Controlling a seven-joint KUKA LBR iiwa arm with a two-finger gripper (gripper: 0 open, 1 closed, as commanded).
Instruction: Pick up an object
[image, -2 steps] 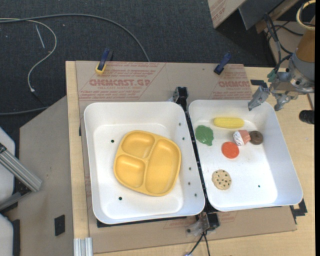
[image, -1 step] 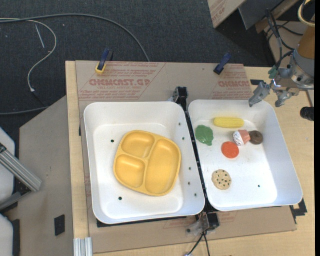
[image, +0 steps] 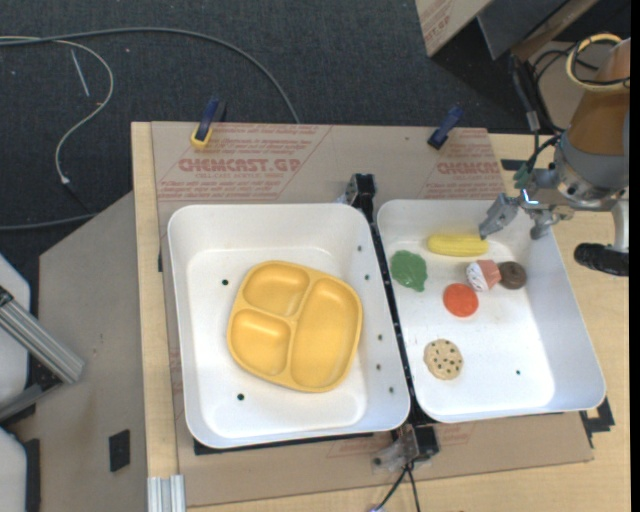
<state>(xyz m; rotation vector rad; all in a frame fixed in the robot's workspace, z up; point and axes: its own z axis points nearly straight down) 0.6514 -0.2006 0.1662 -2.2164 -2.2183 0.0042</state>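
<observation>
two shallow white bins sit side by side on a cardboard-covered bench. the left bin (image: 190, 330) holds a yellow divided plate (image: 296, 325) with three compartments, lying flat near the middle. the right bin (image: 540, 370) holds a scatter of toy food — a yellow banana (image: 457, 244) near the far wall, a green leafy piece (image: 408, 270) just left of it, an orange-red round piece (image: 460, 300), a small pink and white piece (image: 484, 275) touching a brown donut (image: 512, 275), and a speckled cookie (image: 443, 358) nearer the front. the gripper (image: 515, 216) hangs over the bin's far right corner, fingers (image: 496, 216) spread apart, nothing between them — just beside the banana's right end.
</observation>
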